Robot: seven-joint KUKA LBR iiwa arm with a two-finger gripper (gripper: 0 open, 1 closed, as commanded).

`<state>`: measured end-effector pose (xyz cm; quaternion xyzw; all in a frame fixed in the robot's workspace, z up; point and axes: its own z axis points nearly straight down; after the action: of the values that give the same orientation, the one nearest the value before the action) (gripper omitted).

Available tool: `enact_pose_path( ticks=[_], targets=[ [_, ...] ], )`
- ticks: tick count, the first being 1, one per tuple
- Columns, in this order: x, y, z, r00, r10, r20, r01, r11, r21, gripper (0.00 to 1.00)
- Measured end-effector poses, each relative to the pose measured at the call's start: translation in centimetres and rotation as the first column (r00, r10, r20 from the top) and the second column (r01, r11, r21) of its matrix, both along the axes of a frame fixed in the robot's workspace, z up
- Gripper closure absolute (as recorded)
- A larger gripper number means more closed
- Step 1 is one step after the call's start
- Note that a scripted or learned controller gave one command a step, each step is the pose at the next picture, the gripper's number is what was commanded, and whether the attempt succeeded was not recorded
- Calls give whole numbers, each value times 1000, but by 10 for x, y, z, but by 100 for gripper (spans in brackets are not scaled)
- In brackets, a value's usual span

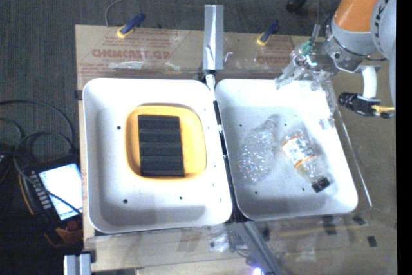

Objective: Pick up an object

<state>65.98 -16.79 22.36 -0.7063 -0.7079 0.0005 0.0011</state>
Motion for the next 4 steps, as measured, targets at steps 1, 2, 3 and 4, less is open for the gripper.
enact_pose_path(
  ticks=[1,2,3,4],
  targets=[
    [-43,-33,-44,989,147,0,-147,989,-3,0],
    [-72,-48,-128,977,214,8,-214,977,3,0],
    [-115,-33,-130,942,335,31,-335,942,-15,0],
    [-114,-14,-91,885,465,6,-465,885,0,0]
  ],
)
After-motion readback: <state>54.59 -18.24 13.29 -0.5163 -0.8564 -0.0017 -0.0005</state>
